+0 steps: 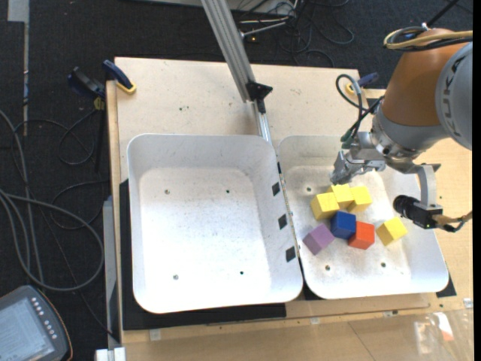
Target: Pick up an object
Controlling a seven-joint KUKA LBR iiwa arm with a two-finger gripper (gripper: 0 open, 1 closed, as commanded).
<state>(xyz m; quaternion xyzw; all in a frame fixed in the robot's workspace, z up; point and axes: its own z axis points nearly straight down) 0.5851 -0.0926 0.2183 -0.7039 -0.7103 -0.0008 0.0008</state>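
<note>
In the right bin (421, 280) lie several small blocks. A yellow L-shaped piece (340, 199) sits nearest the gripper, with a blue cube (344, 223), an orange-red cube (363, 235), a purple cube (318, 239) and a yellow cube (391, 231) in front of it. My gripper (340, 173) hangs from the grey and orange arm just above the back edge of the yellow L-shaped piece. Its fingertips point down at the bin floor, and nothing shows between them.
The left bin (143, 224) stands beside the right one, sharing a raised middle wall (284, 216). A slanted metal pole (229, 40) comes down to the bench behind the bins. A black cable fitting (415, 210) hangs over the right bin's right side.
</note>
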